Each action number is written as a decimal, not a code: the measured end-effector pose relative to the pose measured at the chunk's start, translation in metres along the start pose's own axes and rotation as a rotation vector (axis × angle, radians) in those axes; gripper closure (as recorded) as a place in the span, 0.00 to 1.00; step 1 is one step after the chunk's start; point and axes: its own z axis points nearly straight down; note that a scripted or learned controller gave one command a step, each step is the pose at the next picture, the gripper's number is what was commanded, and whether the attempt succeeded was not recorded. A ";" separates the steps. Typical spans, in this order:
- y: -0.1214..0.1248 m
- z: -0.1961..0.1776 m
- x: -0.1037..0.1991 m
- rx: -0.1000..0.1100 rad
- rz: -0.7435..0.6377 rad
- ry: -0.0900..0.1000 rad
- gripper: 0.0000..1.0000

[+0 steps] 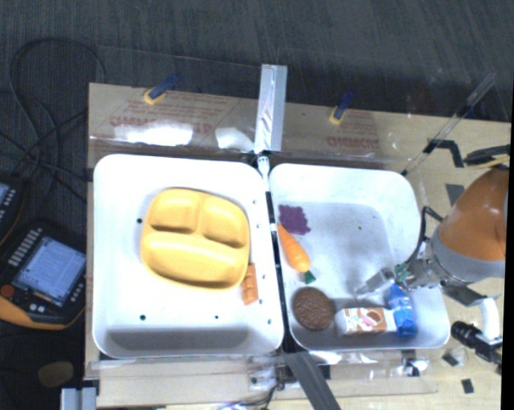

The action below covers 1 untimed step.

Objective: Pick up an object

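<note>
From the overhead camera we see two shallow white bins side by side on the bench. The left bin [111, 236] carries a yellow divided tray [196, 237], lying flat and taking up much of the floor, with a small orange piece [250, 285] just beside its right edge, close against the wall between the bins.

The right bin [351, 183] holds the smaller things. A purple grape cluster [294, 218] lies near the upper left corner, and a carrot [295, 250] lies just below it, slanting down to the right. Further down sits a brown round cookie [313, 308], and just beside it, to the right, a small carton [366, 320] lies on its side. A blue bottle [400, 309] lies near the carton's right end (whether the two touch we cannot tell).

The arm [479, 227] comes in from the right, its orange band showing above the grey wrist. The gripper [390, 280] hangs low over the right side of the right bin, just above the blue bottle. Its metal parts blur together here, so we cannot tell whether the jaws are spread or pressed together, nor whether anything sits between them.
</note>
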 end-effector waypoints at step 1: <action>0.000 -0.008 -0.001 0.001 0.001 -0.002 1.00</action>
